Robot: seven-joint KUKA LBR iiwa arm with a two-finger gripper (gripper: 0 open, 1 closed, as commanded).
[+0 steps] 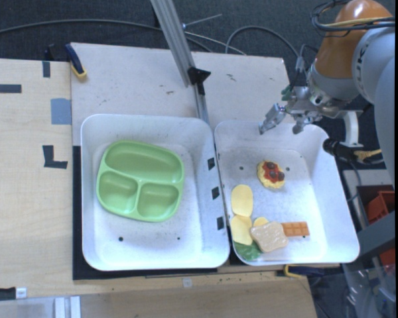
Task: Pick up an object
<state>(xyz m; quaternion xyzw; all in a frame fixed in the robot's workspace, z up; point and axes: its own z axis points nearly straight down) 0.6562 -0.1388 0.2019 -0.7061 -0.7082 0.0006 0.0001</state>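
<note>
One end effector, fingers spread apart and holding nothing, hangs over the far rim of the right white bin; the round yellow toy pastry with red topping lies nearest, toward the counter's front.

A green scrap lies mostly hidden under the yellow slice and toast.

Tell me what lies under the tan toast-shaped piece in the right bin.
The tan toast-shaped piece overlaps a yellow oval slice, a green leaf-like piece and an orange waffle-textured bar. Whatever sits directly beneath it is covered.
</note>
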